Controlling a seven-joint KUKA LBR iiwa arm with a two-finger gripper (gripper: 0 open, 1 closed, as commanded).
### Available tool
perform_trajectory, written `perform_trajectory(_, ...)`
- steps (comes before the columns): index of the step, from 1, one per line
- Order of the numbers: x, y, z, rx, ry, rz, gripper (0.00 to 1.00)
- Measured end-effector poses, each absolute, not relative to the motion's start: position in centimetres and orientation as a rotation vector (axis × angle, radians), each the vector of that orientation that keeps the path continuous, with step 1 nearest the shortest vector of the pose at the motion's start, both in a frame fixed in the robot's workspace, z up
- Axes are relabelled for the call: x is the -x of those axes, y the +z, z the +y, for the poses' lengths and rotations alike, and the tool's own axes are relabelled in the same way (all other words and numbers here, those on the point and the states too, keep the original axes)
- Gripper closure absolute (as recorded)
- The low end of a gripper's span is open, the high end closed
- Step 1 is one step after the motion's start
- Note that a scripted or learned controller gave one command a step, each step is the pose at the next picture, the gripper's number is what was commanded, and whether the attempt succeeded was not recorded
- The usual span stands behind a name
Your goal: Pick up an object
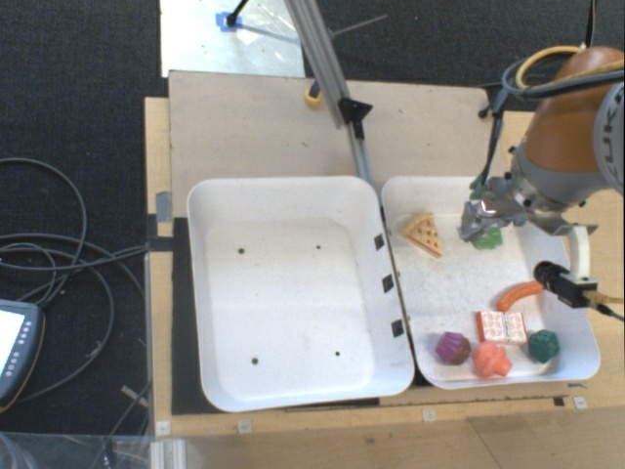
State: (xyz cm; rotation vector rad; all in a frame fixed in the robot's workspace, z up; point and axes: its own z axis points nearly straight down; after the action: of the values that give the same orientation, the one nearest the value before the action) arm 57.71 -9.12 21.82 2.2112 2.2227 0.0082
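The gripper (480, 225) sits low over a green piece (487, 238), which peeks out just beneath it. Its grip cannot be told. The robot should centre on the piece, clear of the wedge (424, 234) to the gripper's side.

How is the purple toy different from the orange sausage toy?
The purple toy is chunky and roundish, while the sausage is long and thin. The purple toy sits near the front edge of the right bin; the sausage lies farther back, slanted, close to the arm's black attachment. The colours differ too: one purple, one orange-red. Both are small toys lying loose in the same right bin, away from the hand.
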Motion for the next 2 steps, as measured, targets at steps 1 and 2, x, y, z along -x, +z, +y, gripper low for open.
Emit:
perform_trajectory(1,-57.8,23.6,-9.1,-2.214,0.004,2.225,1.00)
perform_trajectory(2,-58.1,23.2,-4.2,-2.211,0.004,2.233,1.00)
